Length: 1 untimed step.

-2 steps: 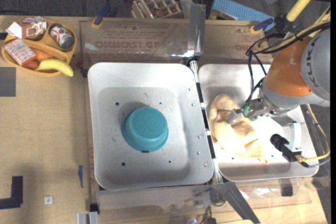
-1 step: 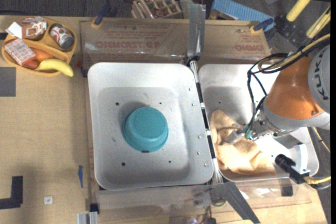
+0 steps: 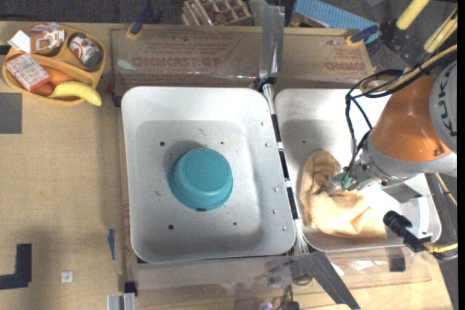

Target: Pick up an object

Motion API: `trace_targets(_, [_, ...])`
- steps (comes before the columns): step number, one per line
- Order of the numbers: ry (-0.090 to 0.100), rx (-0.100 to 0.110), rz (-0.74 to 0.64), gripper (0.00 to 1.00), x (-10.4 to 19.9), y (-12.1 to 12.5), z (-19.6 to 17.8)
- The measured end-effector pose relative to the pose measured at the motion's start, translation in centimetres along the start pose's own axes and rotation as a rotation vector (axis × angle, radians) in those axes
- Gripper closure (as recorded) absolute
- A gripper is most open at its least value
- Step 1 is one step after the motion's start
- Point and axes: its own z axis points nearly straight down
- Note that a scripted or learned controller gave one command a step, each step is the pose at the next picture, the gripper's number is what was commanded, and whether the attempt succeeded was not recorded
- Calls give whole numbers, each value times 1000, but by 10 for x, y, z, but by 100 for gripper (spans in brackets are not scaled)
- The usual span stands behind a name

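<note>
Two white bins sit side by side on the bench. The left bin (image 3: 145, 120) carries a teal bowl (image 3: 202, 178) turned upside down, parked just below the bin's centre, toward six o'clock, and well clear of every wall.

Over to the right bin (image 3: 305, 109), where the action is. A crumpled tan cloth (image 3: 327, 207) lies across its lower half, bunched up at the nine o'clock side against the wall shared with the other bin and spreading out toward five o'clock along the front edge.

The arm (image 3: 414, 134) reaches in from three o'clock, orange band bright above the wrist, black cables looping off at its twelve o'clock side. The gripper (image 3: 344, 182) is down at the cloth, right on the upper folds near the middle of the heap, greenish tip touching the fabric. Whether that tool is apart or pinched on a fold, I cannot tell; the wrist and the rumpled cloth hide it.

Off at ten o'clock on the bench, a yellow tray (image 3: 22, 80) of toy food rests, a banana (image 3: 78, 92) along its lower rim.
</note>
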Motion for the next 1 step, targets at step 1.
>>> trace_targets(1, [-1,0,2,100,-1,0,-8])
